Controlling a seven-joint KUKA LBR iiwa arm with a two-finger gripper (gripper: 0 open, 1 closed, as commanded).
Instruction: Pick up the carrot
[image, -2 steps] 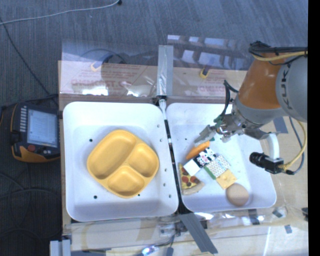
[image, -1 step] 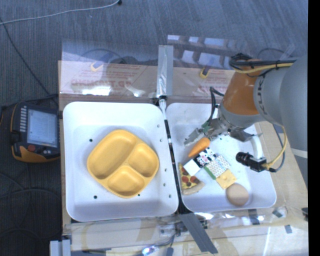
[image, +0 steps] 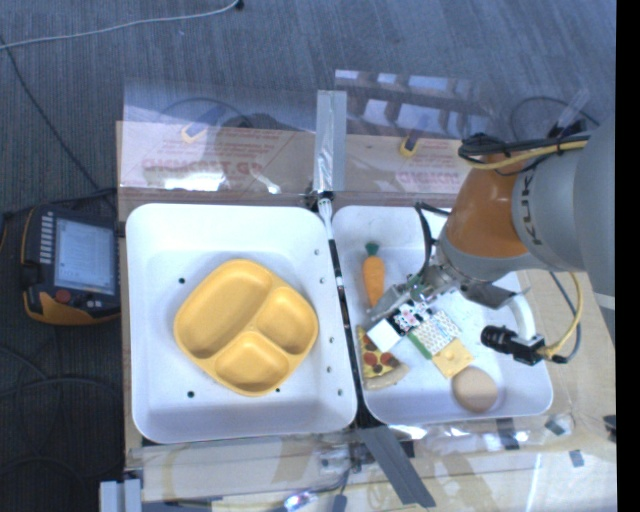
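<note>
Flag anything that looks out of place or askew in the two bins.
Nothing stands out. The carrot lies intact in the right bin beside the pizza slice and egg; the yellow divided plate sits flat in the left bin.

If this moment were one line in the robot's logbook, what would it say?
carrot: lying in right bin, not held | gripper: low, just right of carrot | yellow plate: left bin
</note>
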